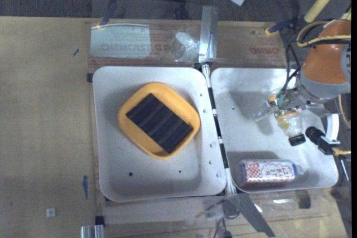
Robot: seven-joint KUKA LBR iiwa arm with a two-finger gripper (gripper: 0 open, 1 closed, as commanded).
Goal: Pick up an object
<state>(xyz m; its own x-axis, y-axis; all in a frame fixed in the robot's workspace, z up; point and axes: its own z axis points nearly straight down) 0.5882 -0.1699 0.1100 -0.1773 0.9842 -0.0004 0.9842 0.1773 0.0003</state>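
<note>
I hang my gripper above the right bin, the red-and-white tube lying free against its near wall, though perhaps something small sits beneath me.

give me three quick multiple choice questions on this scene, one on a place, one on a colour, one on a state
1. Where is the yellow tray?
A. left bin
B. right bin
C. on the bench outside the bins

2. What colour is the tray's ribbed insert?
A. white
B. black
C. red

3. How does the bottle rest?
A. upright
B. on its side
C. leaning on the tray

Answers:
1. A, it sits in the middle of the left bin.
2. B, the insert is dark against the yellow rim.
3. B, it lies lengthwise along the near wall of the right bin.
</note>
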